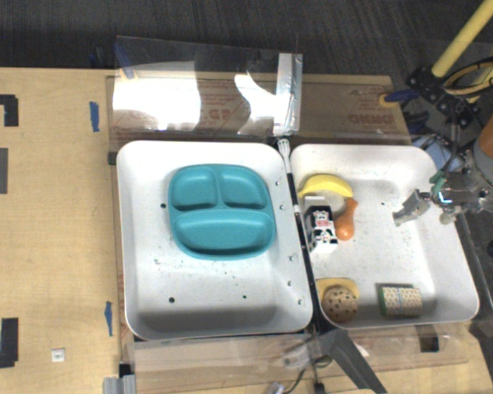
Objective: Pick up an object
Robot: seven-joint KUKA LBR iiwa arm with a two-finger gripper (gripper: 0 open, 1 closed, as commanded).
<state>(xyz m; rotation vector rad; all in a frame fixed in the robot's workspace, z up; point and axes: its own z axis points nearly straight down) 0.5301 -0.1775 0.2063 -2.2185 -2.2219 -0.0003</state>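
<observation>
White plastic bins sit side by side on the bench. Left bin (140,245) holds one teal divided tray (222,210), three compartments, lying flat near the bin's centre, offset toward 12 o'clock.

Right bin (411,253) holds four candidate objects, all along its 9 o'clock and 6 o'clock sides:
- Yellow banana (327,187), at roughly 10 o'clock, against the wall shared with the left bin.
- Small carton with a black-and-white cow print (321,227), directly at the banana's 6 o'clock and touching or nearly touching it.
- Orange item (346,220), carrot-like, at the carton's 3 o'clock and in contact with it; identity uncertain at this resolution.
- Tan round object with dark dots (340,299), at about 7 o'clock, near the front wall.
- Cylindrical can with green ends and pale label (399,300), lying on its side at 6 o'clock, just beside the dotted object but apart from it.

Gripper (427,204) hangs over the right bin at about 2 o'clock, near the bin's right wall, well apart from every object listed. Nothing lies between its fingers. Whether the claw is apart or together cannot be told from this angle.

Clear plastic sheeting (205,97) stands behind the bins at 12 o'clock, with glare across it.
</observation>
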